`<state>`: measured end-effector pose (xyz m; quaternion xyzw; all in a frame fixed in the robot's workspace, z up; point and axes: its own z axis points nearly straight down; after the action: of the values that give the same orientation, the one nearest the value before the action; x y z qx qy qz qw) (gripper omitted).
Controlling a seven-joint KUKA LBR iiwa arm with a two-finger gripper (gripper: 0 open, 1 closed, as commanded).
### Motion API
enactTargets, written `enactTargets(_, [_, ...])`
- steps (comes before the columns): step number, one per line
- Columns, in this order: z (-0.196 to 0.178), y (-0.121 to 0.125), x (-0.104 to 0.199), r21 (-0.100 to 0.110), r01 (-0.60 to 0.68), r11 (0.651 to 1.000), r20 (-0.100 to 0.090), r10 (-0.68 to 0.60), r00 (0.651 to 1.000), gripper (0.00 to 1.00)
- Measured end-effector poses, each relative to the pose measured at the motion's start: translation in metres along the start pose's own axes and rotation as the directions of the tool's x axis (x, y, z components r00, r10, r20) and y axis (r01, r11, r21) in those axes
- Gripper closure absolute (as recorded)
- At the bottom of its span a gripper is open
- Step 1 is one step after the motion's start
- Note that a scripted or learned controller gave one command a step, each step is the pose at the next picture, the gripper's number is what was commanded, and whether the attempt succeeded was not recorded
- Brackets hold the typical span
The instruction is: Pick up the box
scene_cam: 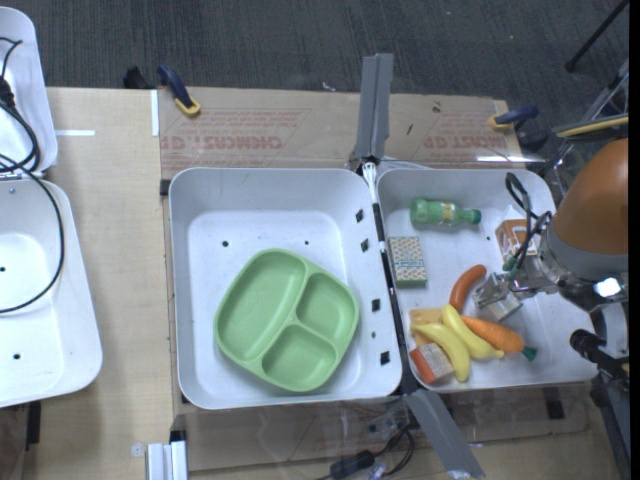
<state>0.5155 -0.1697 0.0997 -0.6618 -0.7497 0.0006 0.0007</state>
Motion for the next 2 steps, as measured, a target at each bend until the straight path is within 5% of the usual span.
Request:
enactTargets(1, [0.009, -0.031, 0.063, 0.001, -0.159, 0.987, 0.000, 0.159, 0.987, 1.00])
enactTargets(2, [-0.186, -0.006, 0.110, -0.001, -0.257, 0.966, 0.002, 0.257, 0.966, 1.00])
